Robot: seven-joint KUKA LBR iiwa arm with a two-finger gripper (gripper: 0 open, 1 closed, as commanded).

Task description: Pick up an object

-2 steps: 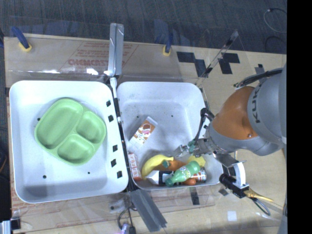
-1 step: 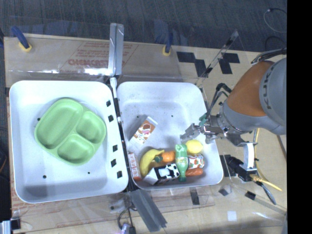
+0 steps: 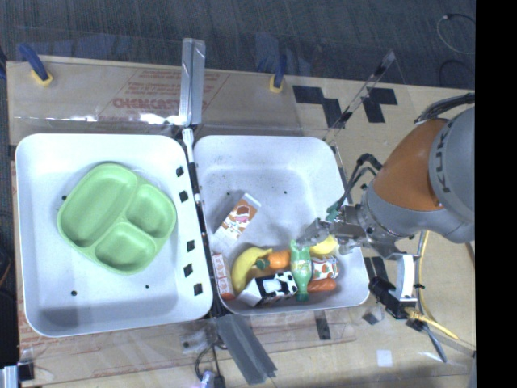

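The right bin (image 3: 266, 156) holds a heap of items along its front wall. In the heap are a yellow banana (image 3: 245, 267), an orange fruit (image 3: 279, 259), a green bottle (image 3: 300, 273), a black-and-white patterned box (image 3: 275, 286) and a red-orange piece (image 3: 321, 285). A small white carton with orange print (image 3: 236, 217) lies apart, nearer the bin's middle. My gripper (image 3: 321, 235) is low over the heap's right end, right above a small yellow object (image 3: 324, 247). Whether it touches that object is unclear.
The left bin (image 3: 48, 297) carries a green divided plate (image 3: 117, 215). A red item (image 3: 218, 269) lies against the right bin's left wall. The arm's grey body and orange band (image 3: 412, 180) cover the right bin's right rim. The back half of the right bin is bare white floor.
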